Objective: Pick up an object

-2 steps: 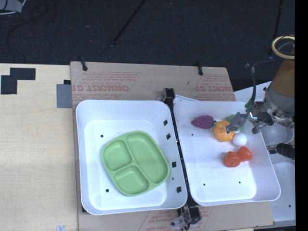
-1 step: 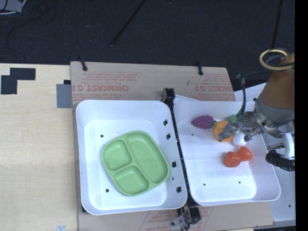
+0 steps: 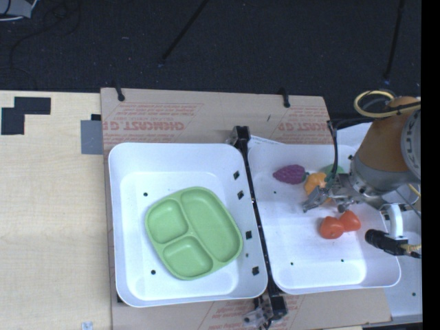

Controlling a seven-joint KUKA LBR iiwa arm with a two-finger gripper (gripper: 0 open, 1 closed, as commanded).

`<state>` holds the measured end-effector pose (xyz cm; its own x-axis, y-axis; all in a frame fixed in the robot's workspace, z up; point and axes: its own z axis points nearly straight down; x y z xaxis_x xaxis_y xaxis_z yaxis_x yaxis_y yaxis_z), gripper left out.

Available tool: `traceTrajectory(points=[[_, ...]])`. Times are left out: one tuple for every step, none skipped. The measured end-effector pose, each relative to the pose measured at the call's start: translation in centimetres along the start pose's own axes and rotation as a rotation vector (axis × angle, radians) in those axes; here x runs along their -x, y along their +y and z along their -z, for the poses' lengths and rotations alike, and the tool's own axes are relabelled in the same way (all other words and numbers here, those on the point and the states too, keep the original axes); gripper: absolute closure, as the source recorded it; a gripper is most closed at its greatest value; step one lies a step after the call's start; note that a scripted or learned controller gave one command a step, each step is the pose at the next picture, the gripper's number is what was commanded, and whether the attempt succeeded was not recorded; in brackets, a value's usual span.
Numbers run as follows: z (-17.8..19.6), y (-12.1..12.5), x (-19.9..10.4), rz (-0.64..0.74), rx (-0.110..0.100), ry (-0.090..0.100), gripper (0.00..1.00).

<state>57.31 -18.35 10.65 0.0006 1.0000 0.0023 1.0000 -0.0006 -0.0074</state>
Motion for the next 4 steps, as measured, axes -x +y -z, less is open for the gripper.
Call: traceTrajectory(points=[[1.4,0.1,0.1,-0.002,0.003,-0.001,1.00],[6.1,0.4,-0.7,0.002,0.010,-0.003,1.00],[12.3,0.8,-0.1,0.002,0.012,-0.004,1.00],[15.2,0.8,0.0,0.002,0.008,-0.003,1.00]])
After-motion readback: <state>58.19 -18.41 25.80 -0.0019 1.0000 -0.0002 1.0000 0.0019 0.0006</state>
